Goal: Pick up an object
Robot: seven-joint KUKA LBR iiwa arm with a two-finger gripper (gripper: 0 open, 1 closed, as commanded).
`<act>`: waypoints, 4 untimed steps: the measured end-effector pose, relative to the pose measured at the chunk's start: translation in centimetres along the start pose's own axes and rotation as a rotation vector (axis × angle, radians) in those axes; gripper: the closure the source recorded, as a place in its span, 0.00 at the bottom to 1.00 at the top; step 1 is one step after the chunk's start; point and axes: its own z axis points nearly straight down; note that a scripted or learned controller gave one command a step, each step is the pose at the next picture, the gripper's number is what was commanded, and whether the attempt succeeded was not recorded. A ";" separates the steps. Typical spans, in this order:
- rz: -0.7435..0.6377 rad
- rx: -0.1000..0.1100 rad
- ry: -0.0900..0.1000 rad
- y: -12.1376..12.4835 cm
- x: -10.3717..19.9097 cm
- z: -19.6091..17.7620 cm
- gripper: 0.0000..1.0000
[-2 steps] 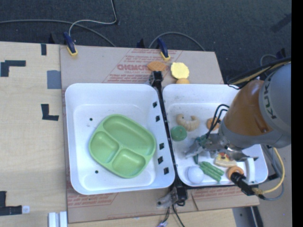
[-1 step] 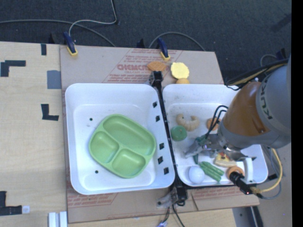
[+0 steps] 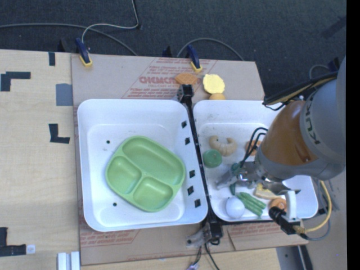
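My hand (image 3: 235,175) sits low in the right bin (image 3: 236,112), grip unclear; I'd centre on the green disc (image 3: 212,159) first.

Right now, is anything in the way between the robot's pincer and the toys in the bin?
Nothing visible is. The pincer is down in the right bin among the toys, close beside the green round toy, with the white ball and green stick just below.

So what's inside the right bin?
The right bin holds a tan curved piece, green round piece, white ball and green strip. The arm covers the rest.
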 end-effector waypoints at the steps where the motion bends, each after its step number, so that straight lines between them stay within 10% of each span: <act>1: 0.000 0.000 0.000 0.0 0.1 0.0 0.00; 3: -0.002 0.009 0.006 3.1 -2.9 -1.9 0.00; 4: -0.003 0.012 0.007 -0.3 1.1 -0.5 0.00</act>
